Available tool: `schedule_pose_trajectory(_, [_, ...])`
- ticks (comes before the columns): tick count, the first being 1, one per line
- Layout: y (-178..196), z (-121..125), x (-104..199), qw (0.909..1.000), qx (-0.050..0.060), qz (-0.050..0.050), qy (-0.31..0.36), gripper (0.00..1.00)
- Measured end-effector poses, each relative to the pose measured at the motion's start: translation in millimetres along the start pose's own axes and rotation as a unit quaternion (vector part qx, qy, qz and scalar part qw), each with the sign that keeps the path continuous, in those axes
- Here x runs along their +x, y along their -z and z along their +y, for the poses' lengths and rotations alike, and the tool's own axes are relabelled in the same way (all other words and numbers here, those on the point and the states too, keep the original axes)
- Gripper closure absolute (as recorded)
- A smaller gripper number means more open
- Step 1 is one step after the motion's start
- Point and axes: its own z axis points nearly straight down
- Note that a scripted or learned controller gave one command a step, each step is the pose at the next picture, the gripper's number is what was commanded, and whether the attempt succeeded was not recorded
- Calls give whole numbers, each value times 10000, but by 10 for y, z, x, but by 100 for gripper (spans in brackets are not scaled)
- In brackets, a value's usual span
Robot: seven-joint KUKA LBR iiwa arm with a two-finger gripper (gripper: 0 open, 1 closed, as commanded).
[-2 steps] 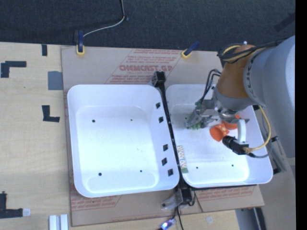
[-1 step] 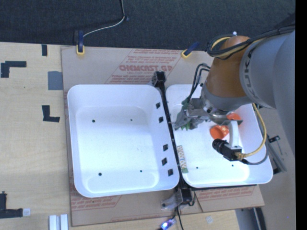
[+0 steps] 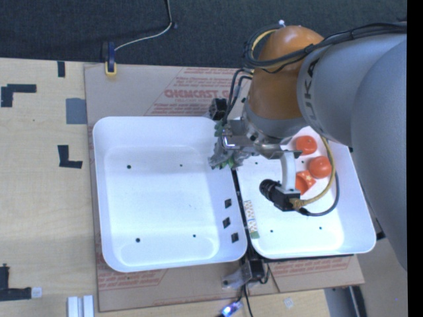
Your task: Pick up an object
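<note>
My gripper [image 3: 223, 156] hangs over the ridge where the two white bins meet, near their far end. A small green thing [image 3: 229, 157] shows right at its tip, too small to make out. Three orange-red objects lie in the right bin [image 3: 330, 240]: one [image 3: 305, 144] by the wrist, one [image 3: 320, 166] just nearer, and a third [image 3: 304, 182] beside it. The arm hides part of this bin's far end.
The left bin [image 3: 158, 243] stands beside the right one on a cardboard sheet [image 3: 185, 91]. Black markers [image 3: 229, 220] line the divider's near half. A blue-and-yellow clamp [image 3: 110, 63] sits on the cardboard's far left corner.
</note>
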Motion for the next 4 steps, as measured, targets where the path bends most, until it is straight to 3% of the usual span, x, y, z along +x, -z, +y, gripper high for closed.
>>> schedule_pose_trajectory(1, [477,349,-811,10000,-11,-38,-80,100])
schedule_pose_trajectory(2, [161,-151,-270,10000,52,-16,-35,100])
schedule_pose_trajectory(3, [393,-188,272,10000,16,-10,-18,100])
schedule_pose_trajectory(4, [309,-338,-82,10000,36,-30,-68,100])
